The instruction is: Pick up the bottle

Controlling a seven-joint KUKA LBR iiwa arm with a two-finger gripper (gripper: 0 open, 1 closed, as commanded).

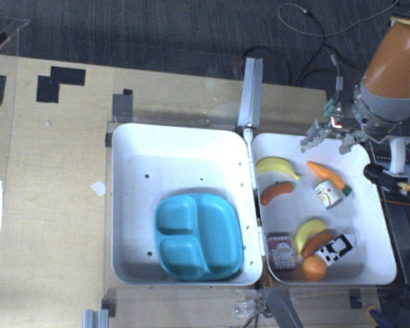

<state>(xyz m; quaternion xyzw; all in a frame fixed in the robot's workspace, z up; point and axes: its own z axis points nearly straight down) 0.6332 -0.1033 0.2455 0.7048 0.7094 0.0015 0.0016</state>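
The bottle (pixel 327 194) is small and white with a printed label and a green cap. It lies tilted in the right bin (pixel 378 268), just below an orange carrot (pixel 326 174) and touching it. My gripper (pixel 330 141) hangs over the far edge of the right bin, above and behind the bottle. Its two fingers are spread apart and open, with nothing between them.
Also in the right bin are two yellow bananas (pixel 276 166) (pixel 311 231), a red sausage (pixel 277 192), a brown box (pixel 281 249), an orange (pixel 314 267) and a black-and-white item (pixel 336 248). The left bin (pixel 133 156) holds a blue divided tray (pixel 198 235).
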